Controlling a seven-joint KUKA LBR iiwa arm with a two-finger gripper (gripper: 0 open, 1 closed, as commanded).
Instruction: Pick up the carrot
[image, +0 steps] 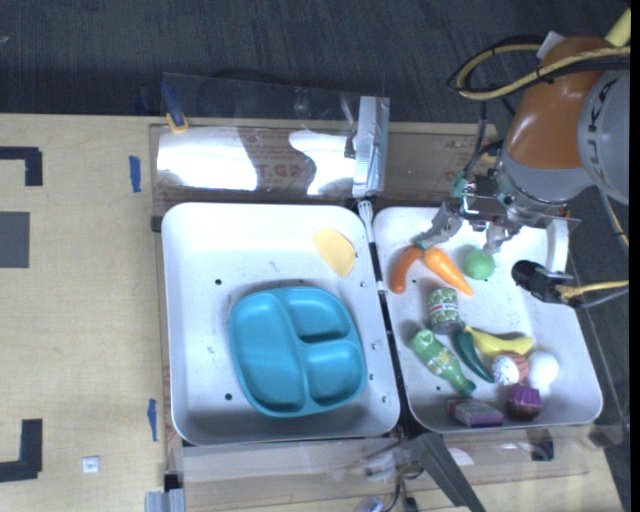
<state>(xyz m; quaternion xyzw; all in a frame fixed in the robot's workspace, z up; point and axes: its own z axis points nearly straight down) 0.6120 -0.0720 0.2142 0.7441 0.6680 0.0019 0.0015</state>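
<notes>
Over the right bin (590, 385), the hand (468, 228) hangs with its fingers spread wide, holding nothing. The carrot (446, 269) lies just below it. A green ball (480, 264) beside it could get grabbed instead.

Divided tray (297, 348) in left bin (190, 240); carrot (447, 271) among toys in right bin (580, 380).

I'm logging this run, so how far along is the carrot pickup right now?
Done so far: the arm has reached over the right bin, and the pincer hangs above its upper part. In hand: nothing visibly gripped; the carrot lies on the bin floor just below the pincer, beside an orange pepper and a green ball. Left: lower onto the carrot, close on it and lift.
</notes>
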